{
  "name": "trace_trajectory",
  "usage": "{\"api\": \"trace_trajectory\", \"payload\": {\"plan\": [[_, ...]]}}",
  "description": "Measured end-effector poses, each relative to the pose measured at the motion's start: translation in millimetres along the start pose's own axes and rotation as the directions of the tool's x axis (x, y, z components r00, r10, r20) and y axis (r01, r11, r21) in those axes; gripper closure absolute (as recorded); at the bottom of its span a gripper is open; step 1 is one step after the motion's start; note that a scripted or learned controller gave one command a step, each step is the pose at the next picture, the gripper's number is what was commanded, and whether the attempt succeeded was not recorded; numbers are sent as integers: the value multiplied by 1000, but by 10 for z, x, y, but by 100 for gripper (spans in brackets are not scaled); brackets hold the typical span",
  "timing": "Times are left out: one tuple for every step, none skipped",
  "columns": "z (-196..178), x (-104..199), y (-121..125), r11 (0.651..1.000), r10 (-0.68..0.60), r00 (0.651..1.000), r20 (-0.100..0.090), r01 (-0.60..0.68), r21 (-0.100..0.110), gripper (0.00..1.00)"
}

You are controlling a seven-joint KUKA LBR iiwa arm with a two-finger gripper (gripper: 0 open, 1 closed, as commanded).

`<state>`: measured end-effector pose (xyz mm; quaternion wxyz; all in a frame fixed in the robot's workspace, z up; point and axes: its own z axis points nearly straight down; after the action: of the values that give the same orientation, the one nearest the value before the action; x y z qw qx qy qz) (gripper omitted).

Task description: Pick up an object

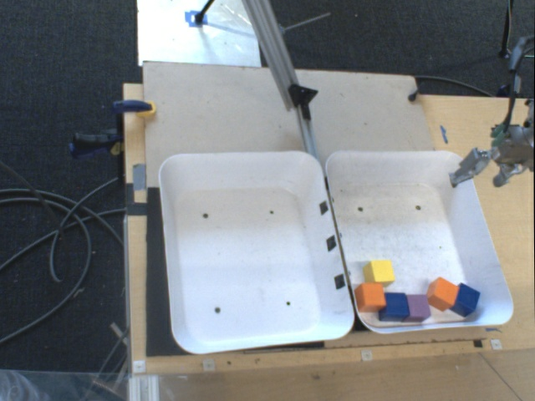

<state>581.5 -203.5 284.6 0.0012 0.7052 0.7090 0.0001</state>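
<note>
The robot arm's end effector [485,167] hangs at the far right rim of the right-hand bin [481,224], its two grey fingers [465,168] spread apart with nothing between them and, as far as the slanted view allows, touching neither the bin wall nor any object. All the candidate objects sit well below and to the left of the end effector, clustered along the near edge of that same bin: a yellow cube [379,271] stands farthest from the near rim, an orange cube [369,296] lies just beside it toward the divider, and a blue cube [394,306] and a purple cube [417,307] rest side by side, apparently touching. A second orange cube [442,292] and a second blue cube [466,299] sit together in the near right corner, the closest of the group to the end effector yet still well apart from it. Farther left of the end effector, the left-hand bin [180,224] sits on the wooden bench [217,107], and a slanted metal pole [272,40] crosses above the seam between the two bins.
</note>
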Motion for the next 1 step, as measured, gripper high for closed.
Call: {"api": "trace_trajectory", "payload": {"plan": [[1850, 403, -440, 1000, 2, 1000, -4, -2, 8, 0]]}}
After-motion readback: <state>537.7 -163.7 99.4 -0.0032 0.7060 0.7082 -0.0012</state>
